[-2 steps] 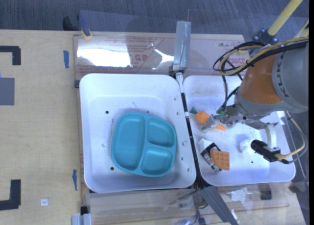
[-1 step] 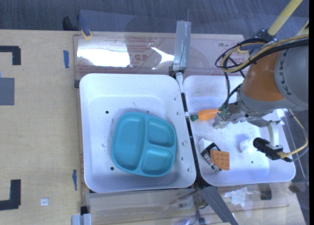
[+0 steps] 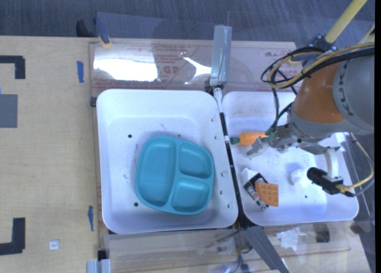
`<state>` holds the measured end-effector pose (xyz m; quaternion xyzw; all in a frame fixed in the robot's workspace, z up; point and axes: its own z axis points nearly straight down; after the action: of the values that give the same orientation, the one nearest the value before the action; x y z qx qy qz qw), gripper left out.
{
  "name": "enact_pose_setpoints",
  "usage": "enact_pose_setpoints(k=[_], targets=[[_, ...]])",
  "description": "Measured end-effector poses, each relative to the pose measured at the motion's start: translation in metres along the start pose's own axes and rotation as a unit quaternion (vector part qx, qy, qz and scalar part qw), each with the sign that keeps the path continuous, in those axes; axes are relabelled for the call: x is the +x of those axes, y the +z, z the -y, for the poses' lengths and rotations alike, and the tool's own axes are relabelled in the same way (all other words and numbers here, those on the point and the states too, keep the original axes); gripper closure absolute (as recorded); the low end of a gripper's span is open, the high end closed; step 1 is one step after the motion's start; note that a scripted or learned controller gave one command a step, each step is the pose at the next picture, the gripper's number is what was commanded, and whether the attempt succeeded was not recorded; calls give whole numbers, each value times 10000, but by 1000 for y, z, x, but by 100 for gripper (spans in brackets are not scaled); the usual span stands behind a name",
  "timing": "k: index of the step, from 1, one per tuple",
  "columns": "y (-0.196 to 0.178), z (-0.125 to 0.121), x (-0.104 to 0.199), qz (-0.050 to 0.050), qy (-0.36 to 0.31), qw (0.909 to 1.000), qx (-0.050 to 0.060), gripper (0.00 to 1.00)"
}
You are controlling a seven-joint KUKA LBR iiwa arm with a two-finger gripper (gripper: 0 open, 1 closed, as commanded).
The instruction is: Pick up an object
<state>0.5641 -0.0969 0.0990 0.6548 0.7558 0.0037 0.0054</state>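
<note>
In the right bin (image 3: 333,206) a small orange carrot with a green top (image 3: 247,139) lies by the left wall. My gripper (image 3: 262,144) is low over the bin, right at the carrot's right end. The grey arm with its orange band (image 3: 315,102) comes in from the right above it. Toward the bin's front lie an orange waffle-like piece (image 3: 269,194) and, touching it, a small black item (image 3: 255,182). A small white object (image 3: 296,176) rests near the middle of the bin.
The left bin (image 3: 113,111) holds a teal divided plate (image 3: 174,174). Black and yellow cables (image 3: 286,66) loop off the arm over the right bin's back edge. A black plug (image 3: 324,181) hangs by the bin's right side.
</note>
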Motion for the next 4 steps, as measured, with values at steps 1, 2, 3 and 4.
enact_pose_setpoints(k=[1,2,3,4], targets=[[-87,-27,46,-11,1143,9934,46,0],[-86,-20,50,-20,201,9998,75,0],[-85,-40,28,-9,-773,9970,46,0],[-86,-27,57,-32,-1168,9931,74,0]])
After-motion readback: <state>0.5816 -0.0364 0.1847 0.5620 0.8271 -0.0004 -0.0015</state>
